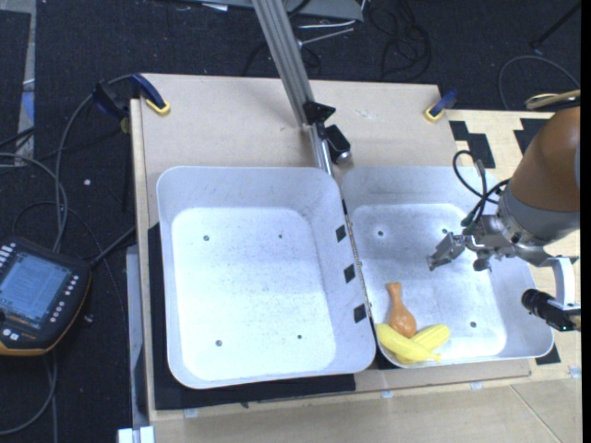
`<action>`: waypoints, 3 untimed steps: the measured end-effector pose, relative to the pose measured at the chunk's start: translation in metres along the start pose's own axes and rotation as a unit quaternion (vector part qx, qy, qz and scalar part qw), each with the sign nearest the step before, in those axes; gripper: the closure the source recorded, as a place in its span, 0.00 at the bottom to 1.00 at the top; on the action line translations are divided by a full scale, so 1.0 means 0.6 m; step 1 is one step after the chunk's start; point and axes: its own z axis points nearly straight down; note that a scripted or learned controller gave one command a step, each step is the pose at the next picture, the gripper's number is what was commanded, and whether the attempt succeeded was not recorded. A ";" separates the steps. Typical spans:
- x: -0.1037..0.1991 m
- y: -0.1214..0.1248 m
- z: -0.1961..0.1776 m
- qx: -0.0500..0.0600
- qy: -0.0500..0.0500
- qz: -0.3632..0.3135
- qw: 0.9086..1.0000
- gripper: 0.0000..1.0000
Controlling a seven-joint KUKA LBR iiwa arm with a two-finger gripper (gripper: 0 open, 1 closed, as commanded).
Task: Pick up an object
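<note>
Two things lie in the right bin (420,220), near its front left corner. An orange pear-shaped toy (400,316) with a thin neck points toward the back. A yellow banana (416,342) rests just in front of it, touching it, against the bin's front rim. My gripper (460,257) hangs over the middle right of this bin, behind and to the right of both toys and apart from them. Its fingers stand open with nothing between them.
The left bin (249,275) lies beside the right one, their rims overlapping at the middle. A slanted metal pole (294,63) with a clamp rises from the back of the bench. A teach pendant (32,293) sits on the floor at left.
</note>
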 end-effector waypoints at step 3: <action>-0.017 0.004 -0.023 -0.005 -0.001 0.000 1.000 1.00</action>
